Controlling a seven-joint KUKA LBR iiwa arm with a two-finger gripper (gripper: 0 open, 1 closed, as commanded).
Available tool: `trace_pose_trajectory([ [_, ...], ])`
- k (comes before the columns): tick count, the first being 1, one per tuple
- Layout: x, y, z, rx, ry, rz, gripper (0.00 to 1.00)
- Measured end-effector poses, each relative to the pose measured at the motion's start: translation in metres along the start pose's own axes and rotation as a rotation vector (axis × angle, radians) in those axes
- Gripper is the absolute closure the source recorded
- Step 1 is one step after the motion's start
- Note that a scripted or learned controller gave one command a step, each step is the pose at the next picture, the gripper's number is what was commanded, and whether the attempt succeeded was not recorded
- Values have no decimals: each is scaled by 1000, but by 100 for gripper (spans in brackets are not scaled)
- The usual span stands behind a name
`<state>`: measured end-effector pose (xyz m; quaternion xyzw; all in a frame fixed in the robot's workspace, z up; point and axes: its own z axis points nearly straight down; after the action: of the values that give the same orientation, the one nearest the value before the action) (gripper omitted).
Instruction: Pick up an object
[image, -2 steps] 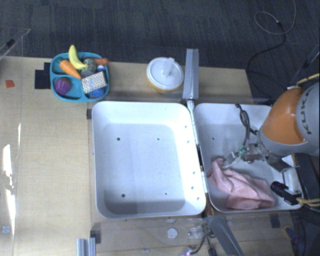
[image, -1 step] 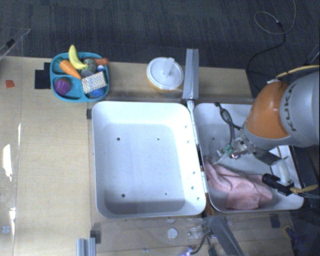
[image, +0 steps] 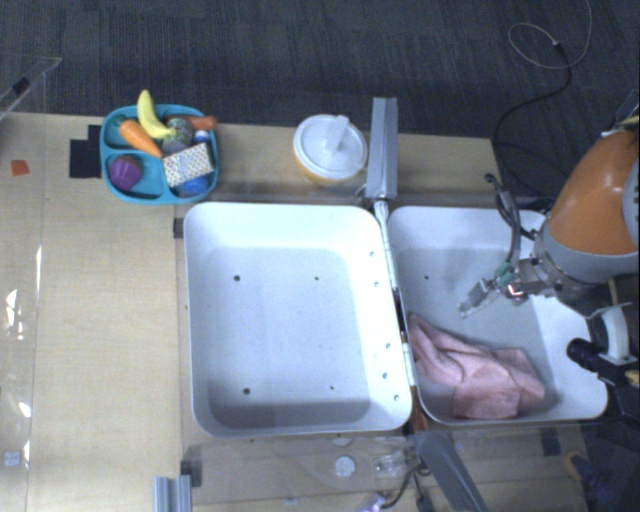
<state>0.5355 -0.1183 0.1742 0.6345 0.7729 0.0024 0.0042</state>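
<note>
Lying lengthwise from upper left to lower right, pink cloth (image: 470, 368) sits below the hand (image: 478, 295), its spread unclear.

Bench (image: 90, 330), pale wood, bearing two shallow white bins side by side. Left bin (image: 290, 318): bare white floor with small dark dots. Right bin (image: 450, 255): pink cloth (image: 470, 372), crumpled, lying at the near side against the front wall. Arm (image: 600, 215), grey with orange band, entering from the right; gripper (image: 480, 293) above the right bin's middle, apart from the cloth, nothing seen between its fingers. Behind the left bin: blue tray (image: 160, 155) holding a banana (image: 152, 116), a carrot (image: 138, 136), a purple item (image: 125, 172) and other small pieces. Beside it, a white lidded cup (image: 330, 148) on a yellow base. Metal post (image: 382, 150) between the bins' far ends.
</note>
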Motion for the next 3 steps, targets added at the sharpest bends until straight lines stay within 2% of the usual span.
trace_pose_trajectory([
  [1,-22,-35,17,2,1,-234,0],
  [2,-73,-57,80,-8,-6,-493,0],
  [3,-9,-27,80,-12,-10,-579,0],
])
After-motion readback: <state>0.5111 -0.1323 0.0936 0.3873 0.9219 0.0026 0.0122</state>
